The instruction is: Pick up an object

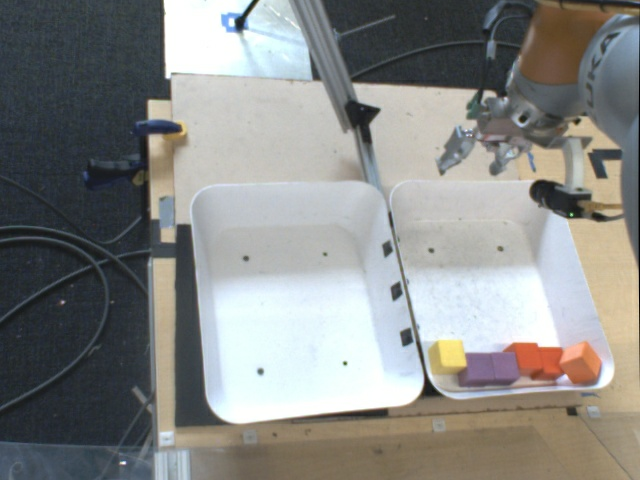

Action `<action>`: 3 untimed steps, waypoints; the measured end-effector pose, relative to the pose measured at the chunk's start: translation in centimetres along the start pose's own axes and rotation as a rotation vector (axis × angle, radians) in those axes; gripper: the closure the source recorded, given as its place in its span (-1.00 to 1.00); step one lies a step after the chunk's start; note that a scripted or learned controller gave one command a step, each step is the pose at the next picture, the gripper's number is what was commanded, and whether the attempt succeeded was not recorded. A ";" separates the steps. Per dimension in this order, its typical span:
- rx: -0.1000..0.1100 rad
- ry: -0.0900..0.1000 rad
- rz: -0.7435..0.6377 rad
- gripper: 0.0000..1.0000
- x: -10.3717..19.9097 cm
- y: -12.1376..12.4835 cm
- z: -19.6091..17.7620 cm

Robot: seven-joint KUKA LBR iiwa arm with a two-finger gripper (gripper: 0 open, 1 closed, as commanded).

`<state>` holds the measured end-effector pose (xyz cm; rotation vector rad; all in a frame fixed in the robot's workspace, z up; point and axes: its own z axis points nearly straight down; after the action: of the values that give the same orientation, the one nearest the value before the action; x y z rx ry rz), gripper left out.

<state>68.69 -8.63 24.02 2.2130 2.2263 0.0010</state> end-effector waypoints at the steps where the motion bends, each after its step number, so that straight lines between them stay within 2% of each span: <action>1: -0.010 -0.001 0.003 -1.00 -2.0 -0.3 -12.7; 2: 0.009 0.000 0.010 -1.00 -8.7 -4.9 0.6; 3: 0.011 0.003 0.008 -1.00 -9.3 -10.8 9.8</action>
<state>57.95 -17.98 14.22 2.2286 2.2247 -0.0072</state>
